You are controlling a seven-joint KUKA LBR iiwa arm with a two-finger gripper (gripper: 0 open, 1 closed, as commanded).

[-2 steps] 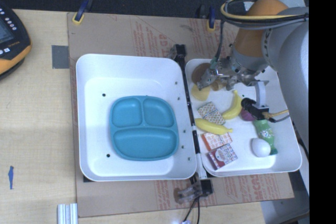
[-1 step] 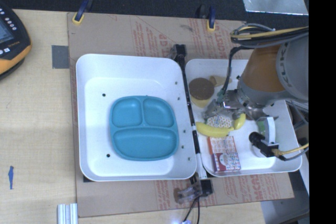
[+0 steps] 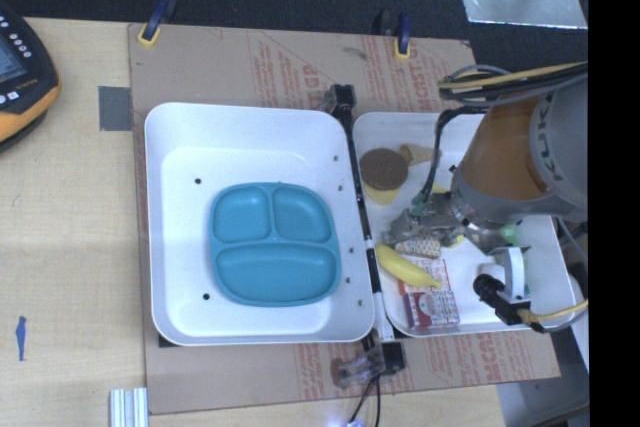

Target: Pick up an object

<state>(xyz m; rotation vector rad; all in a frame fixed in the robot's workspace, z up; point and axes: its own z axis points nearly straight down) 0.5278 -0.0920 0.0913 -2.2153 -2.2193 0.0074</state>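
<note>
Looking from the left side to the right:
Left bin (image 3: 170,215): it carries a blue divided plate (image 3: 273,243), lying flat in the middle.
Right bin (image 3: 545,310): a brown round lid (image 3: 384,169) at the far side, a yellow banana (image 3: 405,268) near the dividing wall, a red-and-white packet (image 3: 430,305) just beside it.
Banana, handling: probably light, a little soft, smooth skin; I would take it across the thick middle, not at the ends.
Banana, look: curved, bright yellow.
Gripper (image 3: 430,227): low over the clutter, near the banana; its opening cannot be told.
</note>
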